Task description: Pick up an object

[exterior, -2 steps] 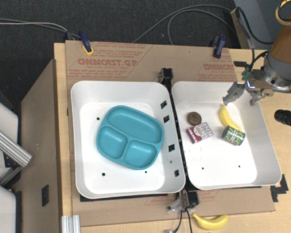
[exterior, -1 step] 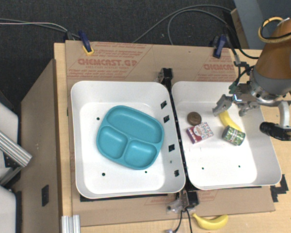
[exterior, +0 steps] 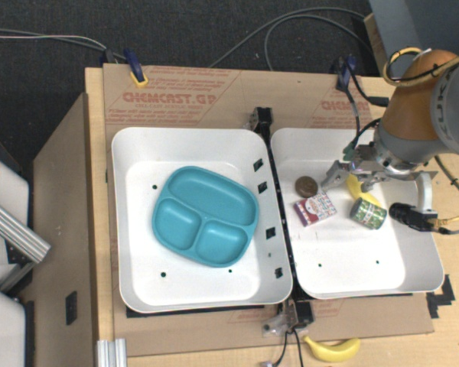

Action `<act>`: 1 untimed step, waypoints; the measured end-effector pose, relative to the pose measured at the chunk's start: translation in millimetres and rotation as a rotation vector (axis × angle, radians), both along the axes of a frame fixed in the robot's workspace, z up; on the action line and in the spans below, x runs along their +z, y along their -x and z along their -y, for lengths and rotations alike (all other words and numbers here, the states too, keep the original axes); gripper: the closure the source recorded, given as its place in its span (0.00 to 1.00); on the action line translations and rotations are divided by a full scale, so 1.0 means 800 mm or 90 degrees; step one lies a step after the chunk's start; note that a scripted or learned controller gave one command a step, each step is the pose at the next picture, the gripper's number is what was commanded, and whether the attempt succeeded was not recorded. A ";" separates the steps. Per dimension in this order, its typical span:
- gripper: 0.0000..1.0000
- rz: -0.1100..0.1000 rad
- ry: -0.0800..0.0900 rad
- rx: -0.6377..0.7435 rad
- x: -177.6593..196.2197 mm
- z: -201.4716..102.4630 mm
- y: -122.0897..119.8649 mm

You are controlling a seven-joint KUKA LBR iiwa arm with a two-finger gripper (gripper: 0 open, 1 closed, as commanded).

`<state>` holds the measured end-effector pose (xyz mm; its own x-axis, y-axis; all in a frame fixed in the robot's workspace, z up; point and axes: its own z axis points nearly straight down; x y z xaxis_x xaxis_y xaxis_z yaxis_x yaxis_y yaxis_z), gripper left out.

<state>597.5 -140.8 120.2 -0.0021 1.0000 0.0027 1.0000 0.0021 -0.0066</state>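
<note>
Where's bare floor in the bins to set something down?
Right bin: the near half, below the pink packet and green can. Crowded at its far side around the hand. Left bin: only margins around the blue tray.

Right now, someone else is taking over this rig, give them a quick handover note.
Gripper: low in the right bin, over the yellow object; finger state unclear, no grasp confirmed.
Right bin also holds a brown disc, a pink packet and a green can.
Left bin: blue divided tray.
Done: arm is down among the items.
Left: secure one object and lift it.
</note>
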 end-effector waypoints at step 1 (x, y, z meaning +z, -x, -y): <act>0.00 0.007 -0.001 -0.001 -0.038 -0.002 -0.004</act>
